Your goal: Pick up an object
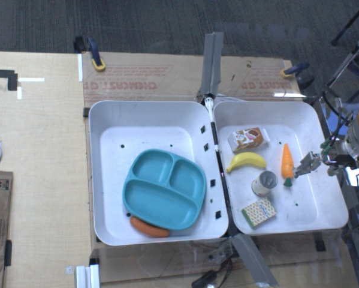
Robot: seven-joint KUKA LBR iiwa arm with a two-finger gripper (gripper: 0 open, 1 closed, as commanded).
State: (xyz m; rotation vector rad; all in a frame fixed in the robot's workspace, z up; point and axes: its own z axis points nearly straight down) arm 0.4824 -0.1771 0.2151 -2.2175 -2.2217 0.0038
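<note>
Claw (304, 167) sits low in the right bin (329, 221), near that bin's right wall, tips just beside the carrot (286, 159); whether they touch it is too small to tell. Nothing visible between the tips, and I cannot tell whether the claw is spread or closed. The carrot is the likely pick: it lies in the right half of the right bin, long axis running toward the surface's far and near edges, green end toward the near edge. Looks like a toy: probably light, stiff plastic, smooth and a bit slippery, tapered, so a pinch near the thin end may squirt out. Best hold is across the thick orange middle, closing across its width. Other options in the same bin: banana (247, 161) at bin centre, curved and likely light; small can (264, 183) just toward the near edge from it, round, rigid, may roll; flat box (247, 139) toward the far edge; packet (259, 212) by the bin's near wall, thin and hard to get under. Left bin (101, 161) holds a teal divided tray (165, 188) with a sausage (149, 228) tucked at its near rim.
</note>
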